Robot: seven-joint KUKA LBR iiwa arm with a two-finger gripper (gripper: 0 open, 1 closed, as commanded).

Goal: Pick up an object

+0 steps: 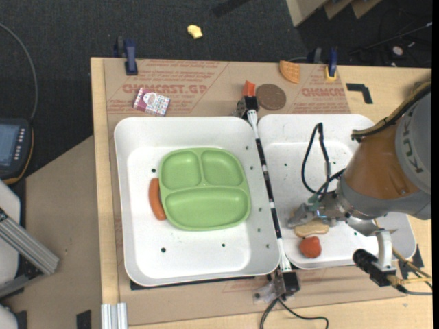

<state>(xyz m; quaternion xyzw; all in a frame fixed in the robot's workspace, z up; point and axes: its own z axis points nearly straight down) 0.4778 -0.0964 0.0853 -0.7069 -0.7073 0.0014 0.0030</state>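
Observation:
My gripper (306, 215) is low in the right bin (291, 139), near its front left corner, at the end of the grey and orange arm (384, 173) coming in from the right. A flat tan piece (312, 230) lies just below the gripper, touching it or nearly so. A small red round object (311, 247) sits in front of the tan piece, close to the bin's front wall. In the left bin (137, 184) a green divided plate (204, 188) lies in the middle, with an orange-red sausage shape (156, 199) along its left side.
A black cable (314, 157) loops over the right bin's floor behind the gripper. On the bench behind the bins lie a pink-and-white packet (151, 101), a brown disc (271, 96) and an orange wedge (290, 71). Blue clamps (127, 55) grip the back edge.

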